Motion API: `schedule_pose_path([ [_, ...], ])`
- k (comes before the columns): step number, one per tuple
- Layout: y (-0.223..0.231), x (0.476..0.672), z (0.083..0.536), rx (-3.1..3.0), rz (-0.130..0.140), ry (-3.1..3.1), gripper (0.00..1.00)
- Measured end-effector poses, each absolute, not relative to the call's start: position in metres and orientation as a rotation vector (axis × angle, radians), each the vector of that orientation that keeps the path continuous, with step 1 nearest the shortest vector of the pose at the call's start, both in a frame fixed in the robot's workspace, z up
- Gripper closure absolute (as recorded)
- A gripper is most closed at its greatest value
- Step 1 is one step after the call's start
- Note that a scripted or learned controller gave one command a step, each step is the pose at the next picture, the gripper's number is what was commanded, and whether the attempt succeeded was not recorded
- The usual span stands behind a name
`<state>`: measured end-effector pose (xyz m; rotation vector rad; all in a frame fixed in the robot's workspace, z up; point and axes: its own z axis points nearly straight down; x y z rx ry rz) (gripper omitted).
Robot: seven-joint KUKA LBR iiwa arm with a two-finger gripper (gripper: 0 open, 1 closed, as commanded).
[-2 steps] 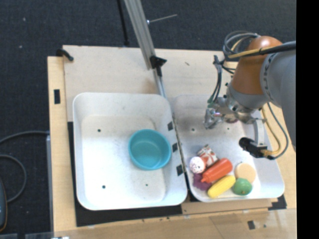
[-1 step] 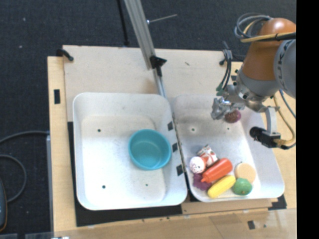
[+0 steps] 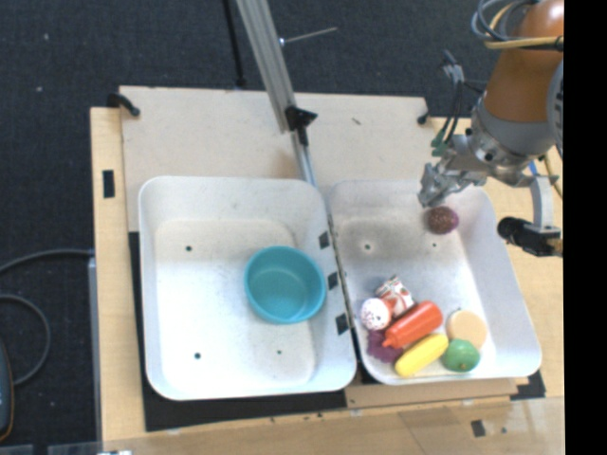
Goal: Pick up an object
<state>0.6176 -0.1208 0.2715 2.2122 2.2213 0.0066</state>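
Observation:
My gripper hangs over the far right part of the right bin, its fingers pointing down and left. A small dark purple ball lies on the bin floor just below and to the right of the fingertips, apart from them. At the near end of the same bin sits a cluster: a red-and-white toy, an orange-red carrot-like piece, a yellow banana-like piece, a green ball, a tan round piece and a purple piece. A teal bowl stands in the left bin.
A slanted metal post rises from the far edge between the bins. The arm's orange and grey body stands over the bench's far right corner. A black fitting sits by the right bin's right rim.

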Motion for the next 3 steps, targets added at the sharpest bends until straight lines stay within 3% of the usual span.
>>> schedule_pose_path([
  [2,-0.021,0.625,0.247,2.216,-0.001,2.228,1.0],
  [3,0.035,0.637,0.255,2.212,0.004,2.23,1.0],
])
